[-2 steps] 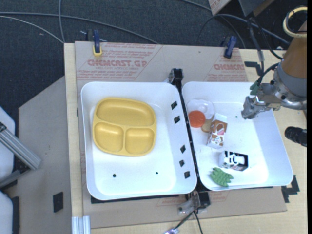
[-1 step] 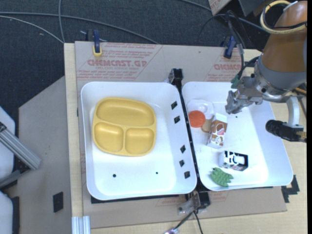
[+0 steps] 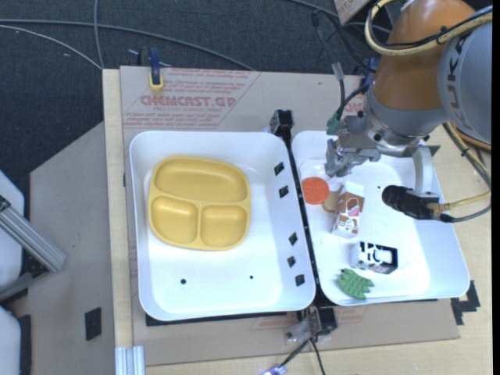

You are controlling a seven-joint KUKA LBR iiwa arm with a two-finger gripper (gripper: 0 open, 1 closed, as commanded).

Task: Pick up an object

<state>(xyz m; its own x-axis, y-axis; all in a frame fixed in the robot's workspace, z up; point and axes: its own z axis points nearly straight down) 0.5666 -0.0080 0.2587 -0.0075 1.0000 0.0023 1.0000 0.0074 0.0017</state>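
Note:
My gripper hangs over the far left part of the right bin, just above and to the right of an orange round object. A small white and brown carton lies just below the gripper, touching a little brown piece beside the orange object. Nearer the front lie a black and white object and a green object. I see nothing held by the gripper.
The left bin holds a yellow divided plate in its far half. A black divider with clips runs between the two bins. The grey and orange arm covers the right bin's far edge.

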